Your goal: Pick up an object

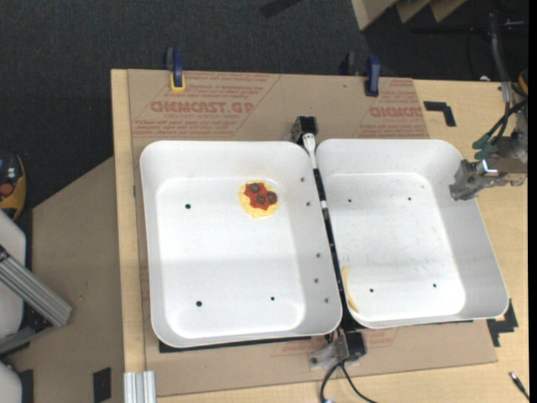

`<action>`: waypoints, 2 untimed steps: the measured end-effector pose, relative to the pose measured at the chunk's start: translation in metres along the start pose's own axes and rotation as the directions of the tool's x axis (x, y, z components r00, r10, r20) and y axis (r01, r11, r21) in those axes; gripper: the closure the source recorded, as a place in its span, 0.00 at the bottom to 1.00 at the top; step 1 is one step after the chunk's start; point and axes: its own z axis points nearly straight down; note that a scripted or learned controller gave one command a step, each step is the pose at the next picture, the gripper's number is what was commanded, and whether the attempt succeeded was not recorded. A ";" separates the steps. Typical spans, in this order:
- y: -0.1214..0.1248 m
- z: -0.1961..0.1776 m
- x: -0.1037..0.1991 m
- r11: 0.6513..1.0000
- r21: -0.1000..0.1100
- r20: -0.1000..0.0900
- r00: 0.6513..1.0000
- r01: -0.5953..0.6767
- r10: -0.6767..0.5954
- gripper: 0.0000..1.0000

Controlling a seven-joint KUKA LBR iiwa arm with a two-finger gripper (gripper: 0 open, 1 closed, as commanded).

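yellow round object with red and dark spots on top lies flat in the left bin, upper middle of the floor, clear of the walls. gripper sits at the right bin's right rim, well apart from the object. nothing seen between the fingers; how far they are open, cannot tell. bins touch along the centre seam.
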 end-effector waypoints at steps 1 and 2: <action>-0.022 0.051 0.047 1.000 0.023 -0.010 1.000 0.008 -0.008 1.00; -0.008 -0.048 0.066 1.000 0.004 -0.006 1.000 0.009 -0.009 1.00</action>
